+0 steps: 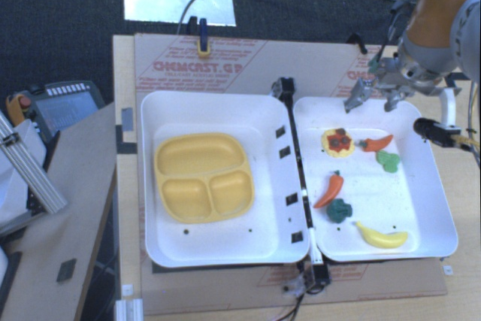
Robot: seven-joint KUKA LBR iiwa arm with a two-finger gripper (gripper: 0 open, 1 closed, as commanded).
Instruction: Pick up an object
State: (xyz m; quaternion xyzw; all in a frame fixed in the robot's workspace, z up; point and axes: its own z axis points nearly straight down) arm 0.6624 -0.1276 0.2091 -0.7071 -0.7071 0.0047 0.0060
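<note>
The right bin (421, 233) holds toy food: a yellow pizza slice with red topping (338, 142), a small orange-red carrot (376, 143), a green broccoli floret (388, 160), an orange chili pepper (330, 189), a dark green broccoli (339, 210) and a yellow banana (382, 237). My gripper (373, 97) hangs over the bin's far edge, up and right of the pizza slice. Its two grey fingers (355, 98) stand apart, open, with nothing between them.
The left bin (150, 116) carries a yellow divided tray (203, 177). A black hinge strip (293, 162) runs between the bins. A control pendant (64, 109) and a metal rail (30, 169) lie off the bench to the left.
</note>
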